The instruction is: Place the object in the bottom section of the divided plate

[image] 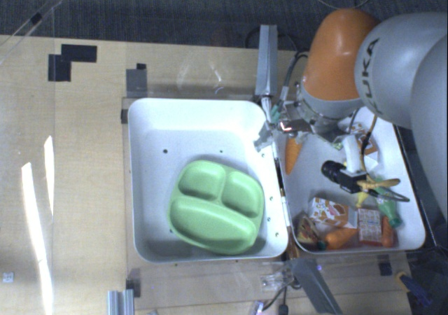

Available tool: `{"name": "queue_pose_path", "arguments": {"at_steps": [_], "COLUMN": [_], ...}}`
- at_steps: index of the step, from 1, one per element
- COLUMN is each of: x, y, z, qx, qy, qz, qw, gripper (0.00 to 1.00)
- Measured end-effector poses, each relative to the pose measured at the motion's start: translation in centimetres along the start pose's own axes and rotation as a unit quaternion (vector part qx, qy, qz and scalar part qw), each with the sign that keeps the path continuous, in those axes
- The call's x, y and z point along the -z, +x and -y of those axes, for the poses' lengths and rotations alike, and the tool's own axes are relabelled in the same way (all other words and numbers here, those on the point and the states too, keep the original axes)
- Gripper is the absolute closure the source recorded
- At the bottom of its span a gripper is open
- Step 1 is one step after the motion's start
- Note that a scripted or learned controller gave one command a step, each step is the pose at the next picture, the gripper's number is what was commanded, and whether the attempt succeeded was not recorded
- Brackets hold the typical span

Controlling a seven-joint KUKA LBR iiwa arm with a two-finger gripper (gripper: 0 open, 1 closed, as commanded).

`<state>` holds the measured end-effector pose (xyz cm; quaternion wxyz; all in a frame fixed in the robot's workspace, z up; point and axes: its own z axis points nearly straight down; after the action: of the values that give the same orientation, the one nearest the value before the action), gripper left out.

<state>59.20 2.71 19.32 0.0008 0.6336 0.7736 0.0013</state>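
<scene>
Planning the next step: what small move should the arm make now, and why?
Probably lower toward the orange object in the right bin: the gripper hangs over it at the bins' divider, and the green plate in the left bin holds nothing yet.

light: bright, even, from above | glare: pale streaks on worktop (42, 187) at left | shadows: soft, under green plate (217, 205) in left bin (150, 124) | focus: slightly soft, grainy overall
</scene>
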Motion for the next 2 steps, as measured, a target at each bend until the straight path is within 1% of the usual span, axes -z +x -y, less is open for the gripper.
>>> {"name": "queue_pose_path", "arguments": {"at_steps": [1, 2], "x": [-1.0, -0.05], "y": [4.45, 4.27], "z": [1.53, 1.37], "qx": [-0.022, -0.024], "qy": [0.001, 0.0], "qz": [0.0, 0.0], "qw": [0.9997, 0.9997], "gripper": [0.0, 1.0]}}
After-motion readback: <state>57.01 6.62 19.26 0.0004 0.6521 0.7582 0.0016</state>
